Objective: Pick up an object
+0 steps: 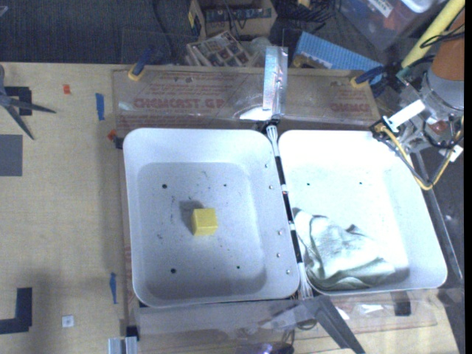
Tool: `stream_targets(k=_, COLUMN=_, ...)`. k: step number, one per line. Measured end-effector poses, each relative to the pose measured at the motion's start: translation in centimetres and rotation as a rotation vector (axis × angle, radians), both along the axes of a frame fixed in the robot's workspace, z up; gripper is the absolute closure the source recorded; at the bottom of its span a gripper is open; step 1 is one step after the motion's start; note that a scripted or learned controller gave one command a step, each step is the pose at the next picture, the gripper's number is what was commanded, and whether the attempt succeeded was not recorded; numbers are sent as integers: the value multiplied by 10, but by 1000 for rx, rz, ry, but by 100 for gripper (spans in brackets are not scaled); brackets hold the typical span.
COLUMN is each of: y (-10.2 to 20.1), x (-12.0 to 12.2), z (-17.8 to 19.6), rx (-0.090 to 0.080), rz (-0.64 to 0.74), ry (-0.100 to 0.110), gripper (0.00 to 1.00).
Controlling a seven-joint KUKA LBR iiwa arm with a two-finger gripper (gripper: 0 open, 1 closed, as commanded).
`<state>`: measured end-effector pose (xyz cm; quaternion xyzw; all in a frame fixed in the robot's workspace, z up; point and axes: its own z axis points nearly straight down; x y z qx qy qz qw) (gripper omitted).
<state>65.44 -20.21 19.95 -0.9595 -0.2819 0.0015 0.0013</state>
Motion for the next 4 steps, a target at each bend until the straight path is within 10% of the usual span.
stream_targets(k=2, y=13, x=-24, z=8, rx=0, rz=-370, ry=1, gripper=100)
stream_targets(k=3, y=-16, x=-29, z=-105, rx=-1, rz=-372, ry=-4, gripper=100)
stream_targets(k=4, y=-1, x=-15, z=-27, rx=-2, rz=-368, ry=-4, gripper=100)
